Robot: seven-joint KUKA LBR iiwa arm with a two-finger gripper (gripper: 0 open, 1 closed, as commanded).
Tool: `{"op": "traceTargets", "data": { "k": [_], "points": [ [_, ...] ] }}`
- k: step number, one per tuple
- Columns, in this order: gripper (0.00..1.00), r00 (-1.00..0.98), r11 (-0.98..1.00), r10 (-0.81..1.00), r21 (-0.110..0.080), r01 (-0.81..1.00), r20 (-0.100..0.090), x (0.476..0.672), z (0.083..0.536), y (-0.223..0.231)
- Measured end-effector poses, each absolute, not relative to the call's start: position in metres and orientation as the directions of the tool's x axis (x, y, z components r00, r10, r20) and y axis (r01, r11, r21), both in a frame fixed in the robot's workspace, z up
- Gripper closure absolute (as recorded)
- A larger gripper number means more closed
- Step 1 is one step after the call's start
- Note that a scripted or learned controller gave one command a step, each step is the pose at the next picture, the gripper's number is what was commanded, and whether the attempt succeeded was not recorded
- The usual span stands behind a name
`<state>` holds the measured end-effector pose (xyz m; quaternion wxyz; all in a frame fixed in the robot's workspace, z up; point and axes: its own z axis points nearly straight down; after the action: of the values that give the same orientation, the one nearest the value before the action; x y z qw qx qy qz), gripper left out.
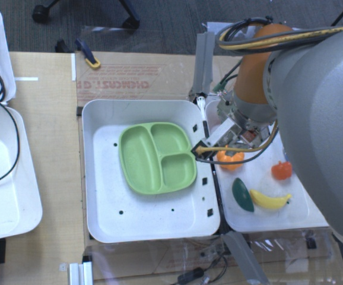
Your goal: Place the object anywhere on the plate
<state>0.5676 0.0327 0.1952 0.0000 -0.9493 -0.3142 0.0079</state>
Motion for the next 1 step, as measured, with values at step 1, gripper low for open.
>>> {"op": "traceTargets", "data": {
  "k": [1],
  "points": [
    [0.00, 0.802, -0.803, 0.597, -0.005, 0.597, -0.015, 0.5675, 0.1951, 0.0328]
  ]
}}
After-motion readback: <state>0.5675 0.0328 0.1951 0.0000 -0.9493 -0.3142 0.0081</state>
